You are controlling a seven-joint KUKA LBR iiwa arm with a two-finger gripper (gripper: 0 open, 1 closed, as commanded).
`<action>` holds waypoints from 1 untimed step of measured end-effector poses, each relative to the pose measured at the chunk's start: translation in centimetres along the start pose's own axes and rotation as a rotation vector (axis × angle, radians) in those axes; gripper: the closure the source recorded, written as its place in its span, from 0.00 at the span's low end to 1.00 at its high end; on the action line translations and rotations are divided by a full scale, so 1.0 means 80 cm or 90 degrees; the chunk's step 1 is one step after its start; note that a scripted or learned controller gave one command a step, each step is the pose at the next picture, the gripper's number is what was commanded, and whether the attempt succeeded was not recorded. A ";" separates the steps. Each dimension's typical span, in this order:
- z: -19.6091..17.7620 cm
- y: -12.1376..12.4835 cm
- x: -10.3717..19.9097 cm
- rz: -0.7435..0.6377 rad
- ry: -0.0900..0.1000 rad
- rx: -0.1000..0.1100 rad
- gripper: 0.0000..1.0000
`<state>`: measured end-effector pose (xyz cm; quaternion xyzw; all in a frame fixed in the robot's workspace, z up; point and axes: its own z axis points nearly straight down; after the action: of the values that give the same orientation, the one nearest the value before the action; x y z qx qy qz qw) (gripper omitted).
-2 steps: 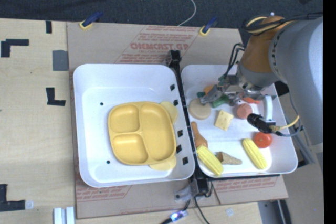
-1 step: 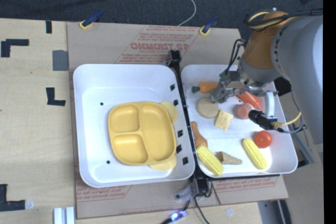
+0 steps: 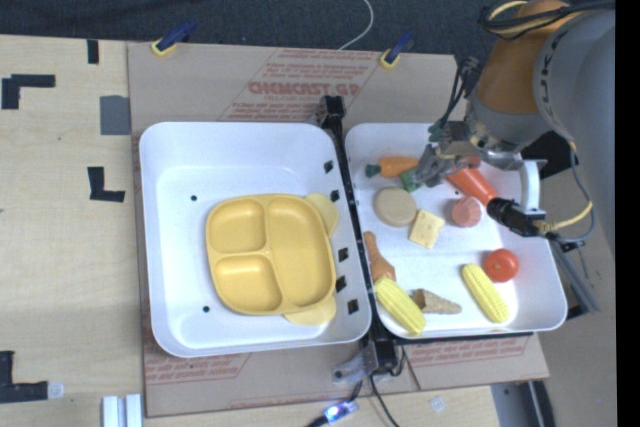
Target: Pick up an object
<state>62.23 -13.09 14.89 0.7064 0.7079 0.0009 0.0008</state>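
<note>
Arm (image 3: pixel 560 65): grey body entering from the right edge, orange band (image 3: pixel 510 65) above the wrist, bent downward over the upper part of the right bin. Wrist points down and left toward the bin's back corner.

Left bin (image 3: pixel 170 215): white, shallow. Holds a yellow divided tray (image 3: pixel 268 250) with three compartments, lying a little tilted, with a paler yellow plate (image 3: pixel 318 310) showing under its right and lower edges.

Right bin (image 3: pixel 540 310): white, touching the left bin along a black clipped seam. Holds the pickable objects.

Gripper (image 3: pixel 425 170): low over the right bin's upper left area, tips near the orange carrot (image 3: pixel 397 166). Too dark and small to say whether the jaws are spread or closed, or whether anything sits between them; cannot tell.

Objects, right bin:
- corn cob (image 3: pixel 399 306), front left, against the seam.
- second corn cob (image 3: pixel 486 293), front right.
- red-orange pepper piece (image 3: pixel 473 183), just right of the gripper.
- tan round disc (image 3: pixel 394 207), below the carrot.
- brown sausage-like piece (image 3: pixel 378 258) along the seam.
- pale yellow cheese wedge (image 3: pixel 426 228), centre.
- pink round slice (image 3: pixel 465 212).
- red tomato (image 3: pixel 501 264).
- brown crust piece (image 3: pixel 436 302), between the cobs.
</note>
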 end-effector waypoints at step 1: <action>-0.068 0.013 0.004 0.000 0.000 0.000 1.00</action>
<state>63.28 -12.74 20.37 0.7063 0.7079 0.0010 0.0013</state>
